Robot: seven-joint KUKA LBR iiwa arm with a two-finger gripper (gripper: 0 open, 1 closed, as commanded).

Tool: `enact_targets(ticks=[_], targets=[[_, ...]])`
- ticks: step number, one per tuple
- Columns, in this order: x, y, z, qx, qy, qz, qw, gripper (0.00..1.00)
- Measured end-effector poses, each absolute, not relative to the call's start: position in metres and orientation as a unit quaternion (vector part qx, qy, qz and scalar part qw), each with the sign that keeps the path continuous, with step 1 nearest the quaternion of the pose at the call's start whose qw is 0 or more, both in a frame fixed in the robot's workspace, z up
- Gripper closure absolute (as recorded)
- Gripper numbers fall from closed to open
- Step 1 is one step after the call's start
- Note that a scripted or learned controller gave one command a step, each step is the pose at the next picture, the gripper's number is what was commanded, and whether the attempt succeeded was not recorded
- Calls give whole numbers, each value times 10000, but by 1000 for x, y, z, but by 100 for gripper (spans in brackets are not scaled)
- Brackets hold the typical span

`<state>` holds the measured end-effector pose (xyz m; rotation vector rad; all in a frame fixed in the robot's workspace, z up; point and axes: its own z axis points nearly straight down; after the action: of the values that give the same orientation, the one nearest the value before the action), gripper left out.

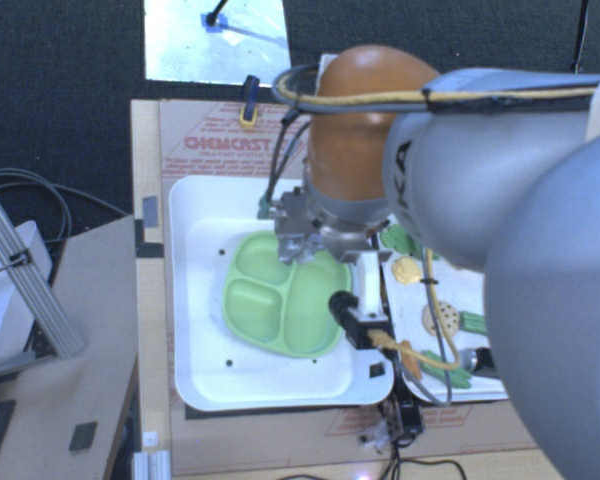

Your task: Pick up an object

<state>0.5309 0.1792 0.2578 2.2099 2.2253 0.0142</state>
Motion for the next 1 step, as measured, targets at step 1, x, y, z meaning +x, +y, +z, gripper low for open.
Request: enact_targets(ticks=[1], targets=[[576,122,170,7088,7054,-48,-11,100]])
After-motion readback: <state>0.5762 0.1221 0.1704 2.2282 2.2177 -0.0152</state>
